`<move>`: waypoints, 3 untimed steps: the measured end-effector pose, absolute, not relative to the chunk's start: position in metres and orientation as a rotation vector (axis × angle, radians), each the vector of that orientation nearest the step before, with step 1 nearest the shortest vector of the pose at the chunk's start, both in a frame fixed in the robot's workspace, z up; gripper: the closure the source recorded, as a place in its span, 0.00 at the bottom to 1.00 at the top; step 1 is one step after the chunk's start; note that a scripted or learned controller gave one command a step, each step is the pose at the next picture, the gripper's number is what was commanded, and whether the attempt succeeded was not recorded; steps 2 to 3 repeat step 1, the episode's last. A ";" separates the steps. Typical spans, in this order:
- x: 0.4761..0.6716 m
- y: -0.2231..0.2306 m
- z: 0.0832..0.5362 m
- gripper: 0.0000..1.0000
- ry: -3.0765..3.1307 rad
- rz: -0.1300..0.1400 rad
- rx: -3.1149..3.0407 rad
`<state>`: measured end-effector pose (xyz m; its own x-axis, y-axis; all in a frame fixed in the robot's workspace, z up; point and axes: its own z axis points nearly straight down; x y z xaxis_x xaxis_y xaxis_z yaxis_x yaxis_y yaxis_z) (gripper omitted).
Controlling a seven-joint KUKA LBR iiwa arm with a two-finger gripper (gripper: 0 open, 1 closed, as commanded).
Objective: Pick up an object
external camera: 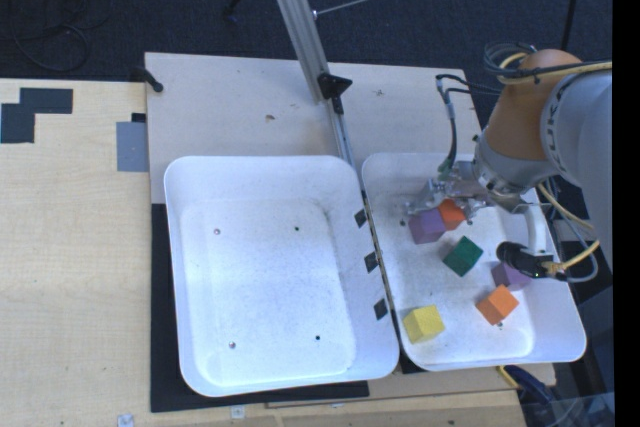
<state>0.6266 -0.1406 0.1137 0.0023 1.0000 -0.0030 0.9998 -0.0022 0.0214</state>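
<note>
Yellow block (423, 323): matte cube with soft edges, nearest the camera; lies in the right bin, well below and slightly left of the pincer.
Orange block (497, 304): matte cube turned corner-on; below and right of the pincer, near the bin's front rim.
Green block (462, 257): dark, matte, squarish; just below the pincer, apart from the others.
Purple piece (512, 274): small, pale violet, partly hidden by a black cable fitting at the bin's right side; below and right of the pincer.
Purple block (427, 225): matte cube, just left of the pincer, touching a small orange piece.
Small orange piece (452, 212): rounded, glossy-looking; sits right at the pincer's tip, whether gripped cannot be told.
Pincer (447, 200): metal, dark, low over the right bin's upper middle; its opening cannot be told.
Arm (540, 120): smooth grey shell with orange band, cables looped about it, up and right of the pincer.
Right bin (560, 345): shallow white plastic tray with rounded corners, holds all the blocks.
Left bin (260, 275): same white tray, speckled floor, left of the pincer.
Desk (240, 110): pale board under both bins.
Aluminium rail (297, 15): ribbed bar, slanting, far up and left of the pincer.
</note>
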 end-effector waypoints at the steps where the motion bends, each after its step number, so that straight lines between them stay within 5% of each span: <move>1: 0.621 -0.122 0.103 0.00 2.213 0.008 2.214; 3: 0.621 -0.122 0.103 0.00 2.213 0.008 2.214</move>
